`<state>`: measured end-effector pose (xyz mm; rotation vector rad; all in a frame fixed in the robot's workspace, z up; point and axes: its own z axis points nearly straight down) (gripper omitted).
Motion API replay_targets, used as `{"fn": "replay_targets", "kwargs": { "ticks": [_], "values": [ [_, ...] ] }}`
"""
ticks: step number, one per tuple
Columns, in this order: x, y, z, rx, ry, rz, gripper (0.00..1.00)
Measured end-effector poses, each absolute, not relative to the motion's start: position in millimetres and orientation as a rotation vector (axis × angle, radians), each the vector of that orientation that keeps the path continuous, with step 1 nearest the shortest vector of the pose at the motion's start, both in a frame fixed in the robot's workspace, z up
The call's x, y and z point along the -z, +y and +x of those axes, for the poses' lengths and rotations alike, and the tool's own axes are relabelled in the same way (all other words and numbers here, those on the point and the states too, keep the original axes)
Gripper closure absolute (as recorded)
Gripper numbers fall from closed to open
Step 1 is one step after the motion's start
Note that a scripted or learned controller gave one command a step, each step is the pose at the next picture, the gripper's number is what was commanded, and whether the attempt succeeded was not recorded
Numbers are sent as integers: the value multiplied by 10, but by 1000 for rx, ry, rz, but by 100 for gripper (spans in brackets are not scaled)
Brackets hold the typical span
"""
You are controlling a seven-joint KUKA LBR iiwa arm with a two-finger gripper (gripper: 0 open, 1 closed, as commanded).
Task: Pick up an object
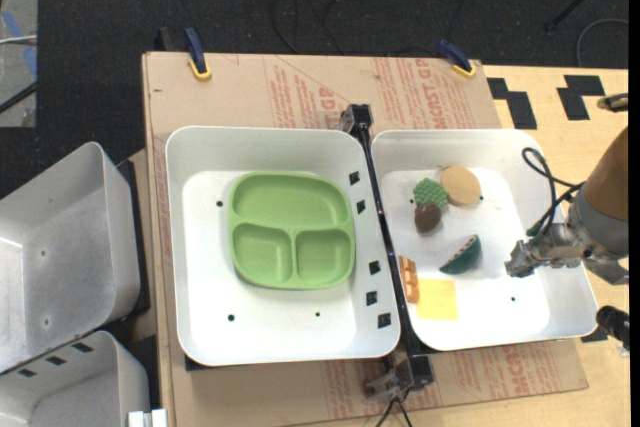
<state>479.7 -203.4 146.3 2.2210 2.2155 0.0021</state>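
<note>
Far left on the tabletop (260, 90): a white bin (190, 245) with a green plate (292, 230) in three sections lying flat inside. Looks like stiff, light plastic, but wide and low, with only a thin rim to pinch. A poor choice for a narrow claw.

Next, past the divider, the right bin (560, 315), holding the small things. Nearest the divider, a little orange piece (407, 268), touching the corner of a flat yellow square (437, 299). Probably thin and light, hugging the floor, so hard to get under. Better left alone.

Further up, a knobbly green lump (431, 192) with a dark brown lump (428, 218) just below it, touching or nearly so, and a tan round thing (461, 185) against the green one's right side. All likely light toy food, firm enough to squeeze, though crowded. Risk of nudging a neighbour when closing on any one.

Lower and apart from those, a dark green wedge (462, 256), standing free with room on both sides. Seems the best target: light, rigid, probably smooth. Best taken across its narrow thickness near the middle, squarely, to keep it from sliding out.

Right of the wedge and near it, the claw (522, 260), low over the bin floor. Too blurred to tell how far open. Nothing visibly held in it.
</note>
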Motion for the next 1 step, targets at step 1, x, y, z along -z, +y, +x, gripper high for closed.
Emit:
{"fn": "replay_targets", "kwargs": {
  "ticks": [1],
  "values": [
    [-2097,-2027,4841,-4,2220,2212,100]
  ]
}}
